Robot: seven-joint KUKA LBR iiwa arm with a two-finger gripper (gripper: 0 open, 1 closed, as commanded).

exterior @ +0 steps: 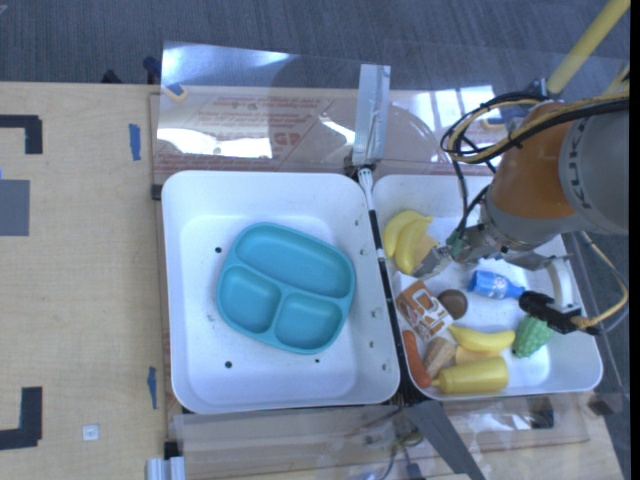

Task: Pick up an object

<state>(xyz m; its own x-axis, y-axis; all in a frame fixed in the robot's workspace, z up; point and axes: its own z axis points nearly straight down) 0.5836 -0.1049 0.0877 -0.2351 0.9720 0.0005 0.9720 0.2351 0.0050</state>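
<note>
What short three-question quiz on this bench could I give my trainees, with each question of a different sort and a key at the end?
1. True or false: the blue plate lies in the left bin.
2. Which thing is nearest the gripper? A) the banana bunch B) the broccoli C) the carrot
3. Fill in: the small blue bottle lies in the ___ bin.

Key: 1 true; 2 A; 3 right.
</note>
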